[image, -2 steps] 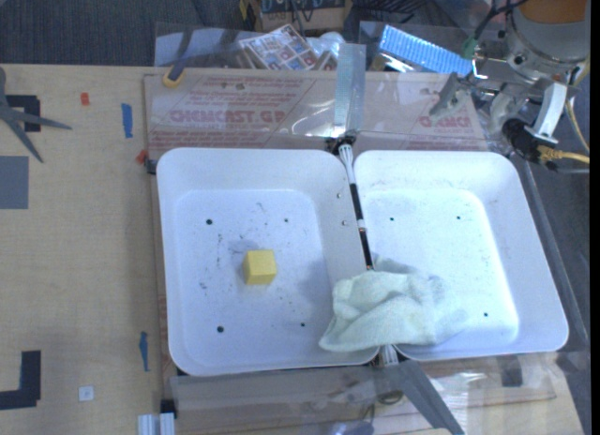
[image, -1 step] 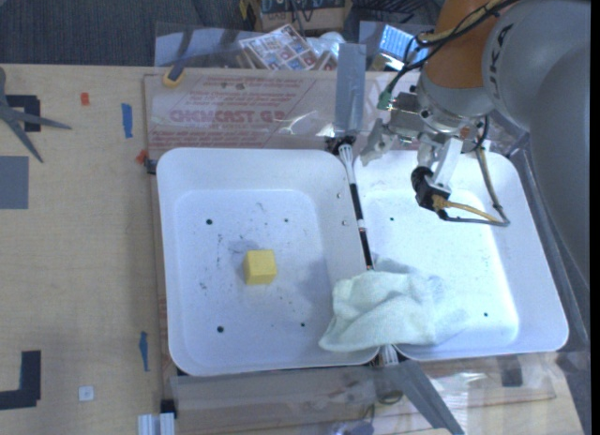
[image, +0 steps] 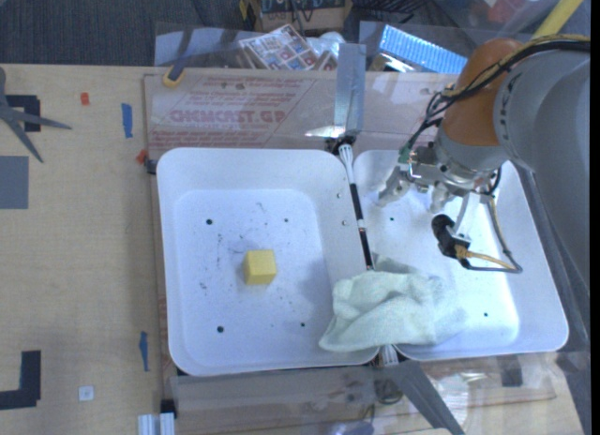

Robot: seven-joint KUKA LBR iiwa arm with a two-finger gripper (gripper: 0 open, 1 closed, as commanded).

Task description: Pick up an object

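A small yellow cube (image: pixel 260 266) lies near the middle of the left bin (image: pixel 187 180). A crumpled white cloth (image: pixel 389 308) sits at the front, draped over the divide between the bins, mostly in the right bin (image: pixel 525 264). My gripper (image: pixel 412 195) hangs over the back left part of the right bin, below the orange band (image: pixel 476 96). Its fingers (image: pixel 388 188) are spread open with nothing between them. It is well above and behind the cloth and to the right of the cube.
A black fitting with a yellow cable (image: pixel 459 241) hangs beside the gripper over the right bin. A cardboard sheet (image: pixel 234 110) and a metal bracket (image: pixel 351 86) stand behind the bins. Blue tape marks dot the wooden bench (image: pixel 75 264) at left.
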